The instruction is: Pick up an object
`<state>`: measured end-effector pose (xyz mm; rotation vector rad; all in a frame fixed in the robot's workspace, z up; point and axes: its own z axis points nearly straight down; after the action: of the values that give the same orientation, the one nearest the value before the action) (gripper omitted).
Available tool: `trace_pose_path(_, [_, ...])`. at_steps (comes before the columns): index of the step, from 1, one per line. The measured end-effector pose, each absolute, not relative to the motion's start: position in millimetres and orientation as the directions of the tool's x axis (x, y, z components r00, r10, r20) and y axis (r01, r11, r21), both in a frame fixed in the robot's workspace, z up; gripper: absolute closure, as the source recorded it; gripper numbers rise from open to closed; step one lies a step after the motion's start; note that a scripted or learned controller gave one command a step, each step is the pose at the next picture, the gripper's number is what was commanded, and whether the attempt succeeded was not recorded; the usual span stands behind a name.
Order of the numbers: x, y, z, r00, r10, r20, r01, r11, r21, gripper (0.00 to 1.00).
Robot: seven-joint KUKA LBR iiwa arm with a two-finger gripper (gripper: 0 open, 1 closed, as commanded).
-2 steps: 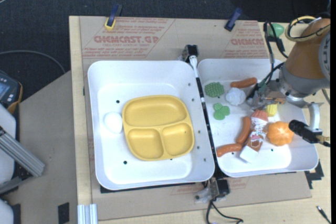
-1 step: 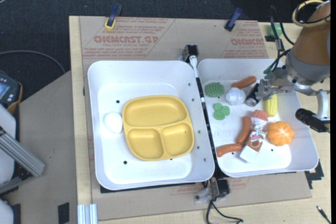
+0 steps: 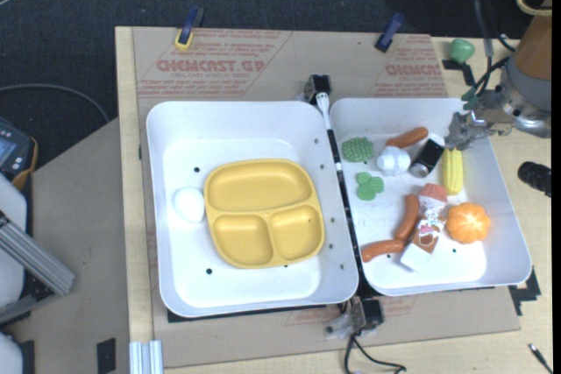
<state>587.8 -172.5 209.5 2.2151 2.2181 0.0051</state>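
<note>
My gripper (image 3: pixel 459 136) hangs over the upper right part of the right bin (image 3: pixel 491 271), just above the yellow corn cob (image 3: pixel 453 170) and right of a small black block (image 3: pixel 428 157). Nothing shows between its fingers. Toy food lies in this bin: an orange (image 3: pixel 467 222), a small milk carton (image 3: pixel 427 226), three sausages (image 3: pixel 408 137) (image 3: pixel 408 216) (image 3: pixel 382 250), a white piece (image 3: pixel 394 159), and green pieces (image 3: pixel 357 149) (image 3: pixel 369 186).
The left bin (image 3: pixel 166 136) holds a yellow divided plate (image 3: pixel 262 211) and a white egg (image 3: pixel 188 203) beside it. Clamps (image 3: pixel 186 29) (image 3: pixel 389 32) sit on the cardboard at the back. A green object (image 3: pixel 461 50) lies behind the right bin.
</note>
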Motion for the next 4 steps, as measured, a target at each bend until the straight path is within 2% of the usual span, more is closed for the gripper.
trace_pose_path(1, [588.9,-173,226,-0.001,1.000,-0.002,1.000,0.001,0.005,1.00])
trace_pose_path(2, [583.0,-125,220,-0.005,1.000,0.002,1.000,0.005,-0.002,1.00])
trace_pose_path(3, [588.3,-72,233,-0.007,1.000,0.002,1.000,0.007,0.003,1.00])
trace_pose_path(4, [584.0,-13,219,-0.006,1.000,0.002,1.000,0.006,-0.003,1.00])
